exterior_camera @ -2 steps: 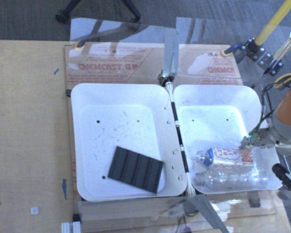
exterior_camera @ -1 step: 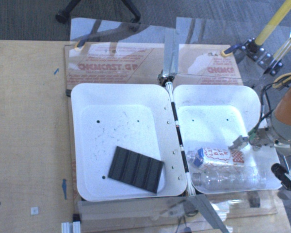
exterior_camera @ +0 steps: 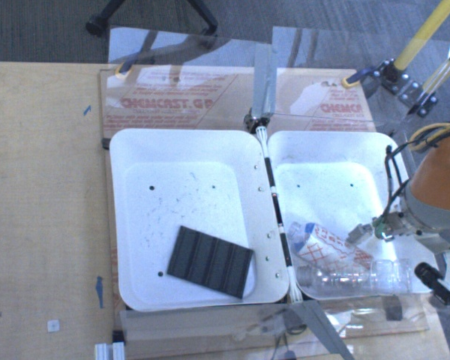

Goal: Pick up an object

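Note:
A dark grey ribbed slab (exterior_camera: 210, 261) lies flat in the front half of the left bin (exterior_camera: 135, 163). In the right bin (exterior_camera: 322, 156), a crumpled clear bottle with a red-and-white label and a blue cap (exterior_camera: 324, 245) lies near the front. A second clear plastic bottle (exterior_camera: 356, 278) rests along the front wall. My gripper (exterior_camera: 369, 233) reaches in from the right, low over the right end of the labelled bottle. The arm's orange band (exterior_camera: 439, 180) is above it. Whether the gripper touches the bottle is unclear.
A metal divider post (exterior_camera: 264, 88) stands behind the seam between the bins. Clear acrylic sheets (exterior_camera: 180, 100) lean behind both bins. Cables and a yellow hose (exterior_camera: 427, 28) are at the back right. Wooden benchtop (exterior_camera: 45, 201) extends to the left.

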`<state>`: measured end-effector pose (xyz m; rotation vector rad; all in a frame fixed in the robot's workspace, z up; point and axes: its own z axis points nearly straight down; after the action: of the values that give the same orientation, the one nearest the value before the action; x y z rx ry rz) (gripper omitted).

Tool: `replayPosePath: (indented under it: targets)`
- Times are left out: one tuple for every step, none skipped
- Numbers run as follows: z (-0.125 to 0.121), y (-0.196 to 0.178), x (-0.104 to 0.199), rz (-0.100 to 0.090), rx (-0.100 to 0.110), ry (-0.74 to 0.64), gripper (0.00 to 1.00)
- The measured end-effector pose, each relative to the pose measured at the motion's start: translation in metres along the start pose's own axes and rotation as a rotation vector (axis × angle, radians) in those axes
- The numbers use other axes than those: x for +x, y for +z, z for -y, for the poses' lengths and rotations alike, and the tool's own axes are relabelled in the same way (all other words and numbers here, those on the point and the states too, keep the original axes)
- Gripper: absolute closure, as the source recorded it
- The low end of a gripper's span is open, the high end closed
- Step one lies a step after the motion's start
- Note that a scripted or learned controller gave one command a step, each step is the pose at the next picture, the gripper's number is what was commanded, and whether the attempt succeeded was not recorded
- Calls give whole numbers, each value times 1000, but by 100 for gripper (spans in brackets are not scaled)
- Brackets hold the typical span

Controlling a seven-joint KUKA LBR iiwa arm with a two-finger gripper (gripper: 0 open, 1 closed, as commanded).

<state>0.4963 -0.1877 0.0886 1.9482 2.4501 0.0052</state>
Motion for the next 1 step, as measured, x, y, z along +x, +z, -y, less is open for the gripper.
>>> replayPosePath:
  targets:
    - [-29,-8,41,30,-26,-51,0]
